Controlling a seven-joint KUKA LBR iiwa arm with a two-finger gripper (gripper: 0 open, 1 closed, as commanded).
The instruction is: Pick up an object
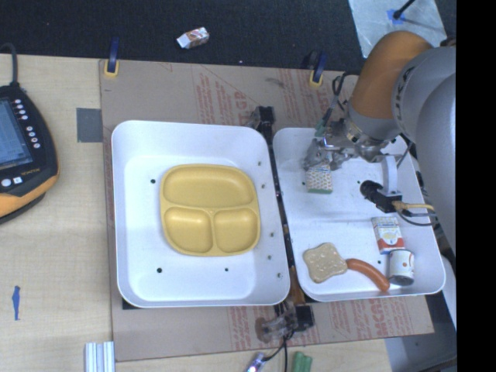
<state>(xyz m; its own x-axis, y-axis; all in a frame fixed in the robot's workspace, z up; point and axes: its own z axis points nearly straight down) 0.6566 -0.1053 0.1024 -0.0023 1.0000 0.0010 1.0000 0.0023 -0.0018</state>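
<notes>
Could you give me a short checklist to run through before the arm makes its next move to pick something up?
1. Gripper is over the right bin, at its far end: ok.
2. A target lies under it: a small mesh-patterned block sits just below the gripper: ok.
3. Block is between the fingers: cannot tell.
4. Other items are out of the way: toast-shaped piece, sausage, small can and carton lie at the near end, apart from the block: ok.
5. Yellow divided plate stays in the left bin, away from the arm: ok.
</notes>
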